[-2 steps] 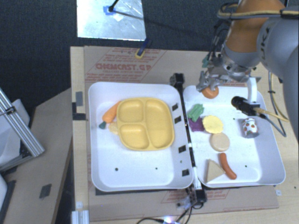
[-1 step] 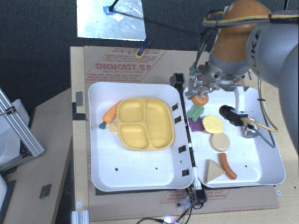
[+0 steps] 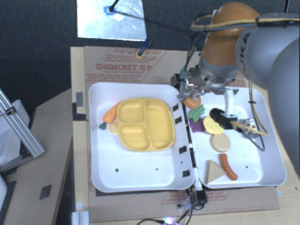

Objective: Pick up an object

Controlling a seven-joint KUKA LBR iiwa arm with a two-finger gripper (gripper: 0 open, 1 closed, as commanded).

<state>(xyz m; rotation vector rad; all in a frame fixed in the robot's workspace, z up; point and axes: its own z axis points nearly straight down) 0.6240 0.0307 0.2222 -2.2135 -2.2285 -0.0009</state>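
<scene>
Gripper sits over the far-left corner of the right bin, directly above an orange toy piece; finger spacing cannot be told. The orange piece lies against the bin's left wall, touching a green piece. Judged light, rigid plastic, smooth and liable to slip; best taken across its narrow width.

Count, right bin: one orange piece, one green, one purple, one yellow, one round cream disc, one sausage, one pale wedge. Left bin: one yellow divided plate, one carrot.
</scene>
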